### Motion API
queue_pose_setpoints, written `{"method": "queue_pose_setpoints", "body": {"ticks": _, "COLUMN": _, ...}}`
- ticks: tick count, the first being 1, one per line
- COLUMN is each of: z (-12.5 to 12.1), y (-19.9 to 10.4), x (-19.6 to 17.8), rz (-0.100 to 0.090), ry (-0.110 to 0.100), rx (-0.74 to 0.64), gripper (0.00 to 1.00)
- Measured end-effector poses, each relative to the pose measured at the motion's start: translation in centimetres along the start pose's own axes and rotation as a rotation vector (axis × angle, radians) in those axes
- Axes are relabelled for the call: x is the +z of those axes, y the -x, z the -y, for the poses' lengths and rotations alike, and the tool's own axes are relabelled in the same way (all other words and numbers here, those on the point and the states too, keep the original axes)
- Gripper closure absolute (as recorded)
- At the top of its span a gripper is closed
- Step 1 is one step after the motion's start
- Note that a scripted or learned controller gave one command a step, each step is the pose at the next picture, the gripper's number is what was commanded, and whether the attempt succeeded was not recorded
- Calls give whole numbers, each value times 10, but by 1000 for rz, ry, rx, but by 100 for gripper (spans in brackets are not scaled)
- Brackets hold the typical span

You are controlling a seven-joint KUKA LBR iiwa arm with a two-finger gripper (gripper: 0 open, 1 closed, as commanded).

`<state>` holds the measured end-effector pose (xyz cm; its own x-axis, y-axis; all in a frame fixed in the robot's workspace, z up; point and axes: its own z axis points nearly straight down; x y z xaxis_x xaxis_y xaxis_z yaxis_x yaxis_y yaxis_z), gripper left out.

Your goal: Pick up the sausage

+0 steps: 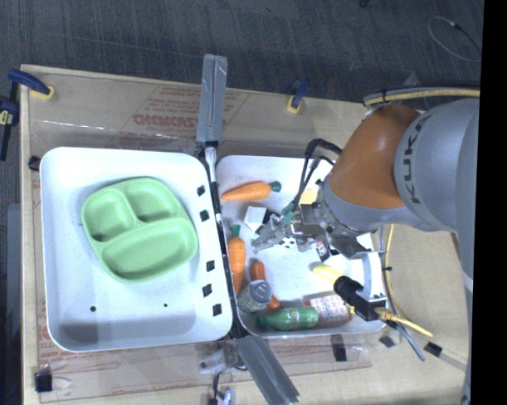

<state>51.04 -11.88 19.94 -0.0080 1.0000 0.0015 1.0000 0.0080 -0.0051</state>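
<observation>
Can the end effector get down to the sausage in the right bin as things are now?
Probably yes. The sausage lies uncovered near the bin's front wall, with the green bottle tight beside it; the end effector is above the same bin.

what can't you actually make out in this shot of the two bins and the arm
- Gripper in the camera view: metal parts blur together, so its state cannot be read.
- Right bin: the arm covers its right side, hiding anything under it.
- Sausage: reddish piece by the green bottle, partly behind a black part of the arm; too small to confirm.
</observation>
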Motion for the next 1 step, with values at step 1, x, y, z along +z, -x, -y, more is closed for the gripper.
{"method": "queue_pose_setpoints", "body": {"ticks": 1, "z": 34, "y": -37, "x": -5, "rz": 1, "ry": 2, "rx": 52, "gripper": 0}}
